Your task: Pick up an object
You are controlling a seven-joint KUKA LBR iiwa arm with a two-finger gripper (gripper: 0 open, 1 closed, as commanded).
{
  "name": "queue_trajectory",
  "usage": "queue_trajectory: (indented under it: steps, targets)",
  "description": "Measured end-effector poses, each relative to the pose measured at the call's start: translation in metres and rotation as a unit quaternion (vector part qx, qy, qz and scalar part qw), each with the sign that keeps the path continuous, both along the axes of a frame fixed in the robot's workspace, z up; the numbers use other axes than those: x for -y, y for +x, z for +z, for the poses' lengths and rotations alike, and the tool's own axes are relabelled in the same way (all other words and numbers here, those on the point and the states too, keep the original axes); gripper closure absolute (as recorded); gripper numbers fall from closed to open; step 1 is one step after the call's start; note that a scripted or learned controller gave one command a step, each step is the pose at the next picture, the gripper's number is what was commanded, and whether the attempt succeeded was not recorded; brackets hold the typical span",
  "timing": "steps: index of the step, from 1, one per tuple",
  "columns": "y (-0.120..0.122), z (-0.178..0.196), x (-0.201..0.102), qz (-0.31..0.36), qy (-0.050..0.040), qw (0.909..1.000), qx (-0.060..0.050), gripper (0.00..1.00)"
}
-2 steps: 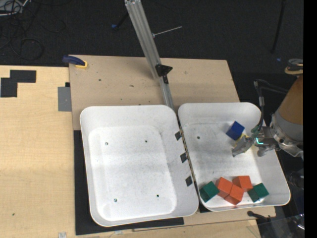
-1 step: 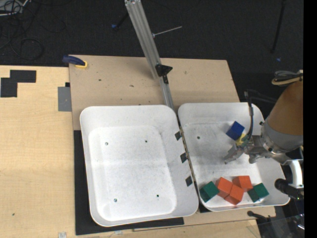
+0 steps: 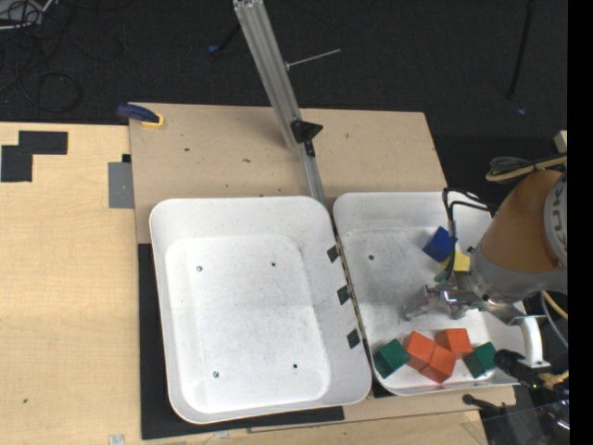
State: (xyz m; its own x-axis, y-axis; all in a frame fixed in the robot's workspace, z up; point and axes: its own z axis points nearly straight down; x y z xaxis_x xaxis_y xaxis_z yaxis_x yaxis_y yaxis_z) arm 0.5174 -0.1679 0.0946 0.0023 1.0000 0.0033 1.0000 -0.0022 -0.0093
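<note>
No readable text, label, brand, number or sign anywhere. Both white bins (image 3: 243, 213): plain, only small dark dots, no print. Coloured blocks (image 3: 433, 351) at right bin's near edge: plain faces, no marks. Bench (image 3: 371, 156): bare board, no writing. Arm (image 3: 523, 235): pale patch at its right side, too small and blurred to tell if it carries letters.

A brown board (image 3: 278, 151) lies on the pale wood counter (image 3: 56, 276), with a slanted metal rail (image 3: 273, 68) rising above it and dark floor (image 3: 417, 44) strewn with cables (image 3: 37, 7) behind.
</note>
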Motion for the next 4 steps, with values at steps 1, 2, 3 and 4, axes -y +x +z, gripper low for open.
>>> queue_trajectory:
  steps: [1, 2, 3, 4]
  targets:
    - [0.001, 0.013, 0.002, -0.004, -0.0007, 1.0000, 0.002, 1.00]
    - [-0.001, 0.066, 0.014, -0.003, -0.0022, 1.0000, 0.006, 1.00]
    - [-0.006, 0.119, 0.006, 0.002, -0.0019, 1.0000, 0.006, 1.00]
    - [-0.005, 0.154, 0.007, 0.002, -0.0021, 1.0000, 0.006, 1.00]
